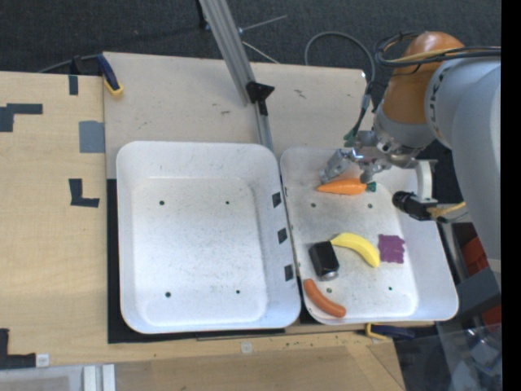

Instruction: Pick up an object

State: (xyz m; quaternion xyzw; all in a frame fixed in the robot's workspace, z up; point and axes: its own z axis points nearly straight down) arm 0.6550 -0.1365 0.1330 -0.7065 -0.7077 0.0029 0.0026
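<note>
The metal gripper hangs over the far end of the right bin, just above a smooth, tapered orange carrot lying flat on the white floor; whether its fingers are open or closed cannot be told. Nearer lie a curved glossy yellow banana, a flat purple piece, a black block and a reddish-orange sausage.

The tool hangs just above the carrot in the right bin; banana nearby.
</note>
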